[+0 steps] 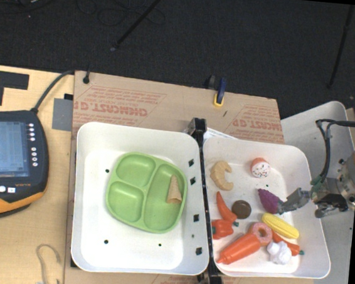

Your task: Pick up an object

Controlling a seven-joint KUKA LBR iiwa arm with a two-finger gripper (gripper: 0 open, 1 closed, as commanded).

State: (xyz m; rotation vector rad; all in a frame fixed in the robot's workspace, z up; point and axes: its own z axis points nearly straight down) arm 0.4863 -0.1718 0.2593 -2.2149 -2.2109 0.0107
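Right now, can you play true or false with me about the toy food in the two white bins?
1. The green plate is in the left bin. True.
2. A cone-shaped piece lies on the green plate. True.
3. The carrot is on the green plate. False: it lies in the right bin, near its front edge.
4. The croissant is in the right bin. True.
5. The gripper is over the left bin. False: it is at the right bin's right side, next to the purple eggplant.
6. The white ball lies beside the cone-shaped piece. False: it is in the right bin, near the back.
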